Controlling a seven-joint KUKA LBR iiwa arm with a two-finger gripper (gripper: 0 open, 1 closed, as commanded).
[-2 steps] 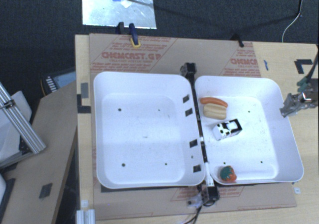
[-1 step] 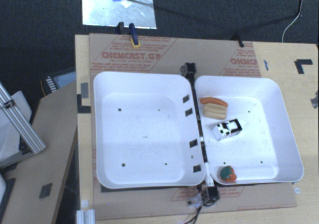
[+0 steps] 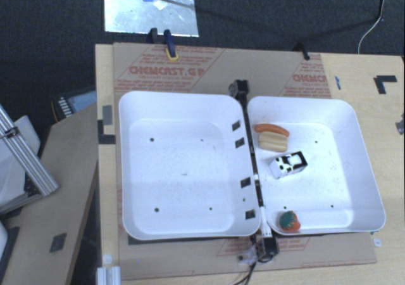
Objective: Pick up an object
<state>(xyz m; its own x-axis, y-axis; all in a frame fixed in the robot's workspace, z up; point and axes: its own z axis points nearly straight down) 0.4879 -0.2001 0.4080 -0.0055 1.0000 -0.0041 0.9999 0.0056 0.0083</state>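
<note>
From my remote station I log the left bin (image 3: pixel 183 170) as carrying no candidates. In the right bin (image 3: pixel 354 151), near the shared wall, lie three: a hot dog toy (image 3: pixel 272 137) towards the top, a black-and-white block (image 3: pixel 290 164) just below it, and a small orange-green piece (image 3: pixel 288 221) in the near corner. All look light; the hot dog probably soft, slightly slippery — best gripped across its narrow width. I cannot tell the end effector's state, nor whether it has hold of anything.
</note>
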